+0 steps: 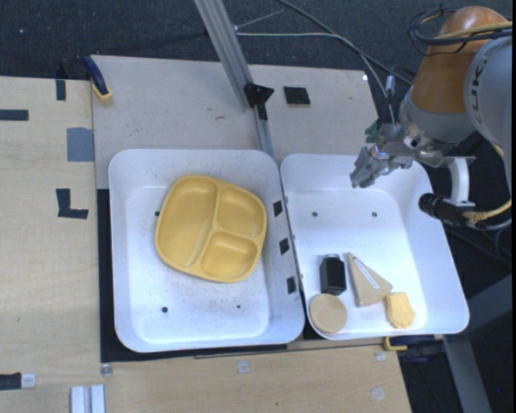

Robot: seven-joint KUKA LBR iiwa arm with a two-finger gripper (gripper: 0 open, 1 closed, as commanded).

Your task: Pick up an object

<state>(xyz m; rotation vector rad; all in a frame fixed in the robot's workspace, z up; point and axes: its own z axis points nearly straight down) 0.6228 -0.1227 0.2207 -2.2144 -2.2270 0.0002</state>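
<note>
In the right bin (pixel 430 248) lie a small black block (pixel 332 274), a tan wedge (pixel 367 281), a round tan disc (pixel 328 313) and a yellow ridged piece (pixel 400 310), all grouped near its front edge. My gripper (pixel 366 169) hangs over the bin's back edge, well behind these objects. Nothing shows between its fingers. A yellow divided plate (pixel 211 227) lies in the left bin (pixel 133 256).
A slanted metal pole (pixel 228 46) rises from the bench behind the bins. Cables run across the dark floor at the top. A yellow and blue clamp (pixel 97 79) sits at the bench's back left corner.
</note>
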